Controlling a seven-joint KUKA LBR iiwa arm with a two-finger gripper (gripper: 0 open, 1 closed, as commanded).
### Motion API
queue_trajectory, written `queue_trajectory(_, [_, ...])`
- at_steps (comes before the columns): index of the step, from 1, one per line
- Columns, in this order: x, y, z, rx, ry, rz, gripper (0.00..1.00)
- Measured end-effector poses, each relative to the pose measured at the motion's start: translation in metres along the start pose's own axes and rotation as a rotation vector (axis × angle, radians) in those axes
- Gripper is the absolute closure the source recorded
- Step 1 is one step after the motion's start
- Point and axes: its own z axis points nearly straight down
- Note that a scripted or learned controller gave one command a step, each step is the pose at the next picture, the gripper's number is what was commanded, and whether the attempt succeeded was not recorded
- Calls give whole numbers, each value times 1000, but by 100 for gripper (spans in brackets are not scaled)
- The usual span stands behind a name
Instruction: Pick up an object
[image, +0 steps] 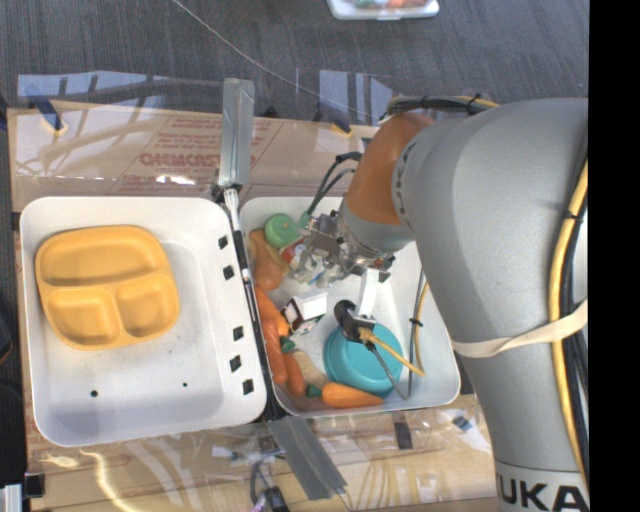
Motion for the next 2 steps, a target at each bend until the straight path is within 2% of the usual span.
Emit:
queue_trajectory(1, [21, 8, -92, -8, 3, -282, 100])
queue_trajectory(2, [-52, -76, 6, 8, 2, -187, 100])
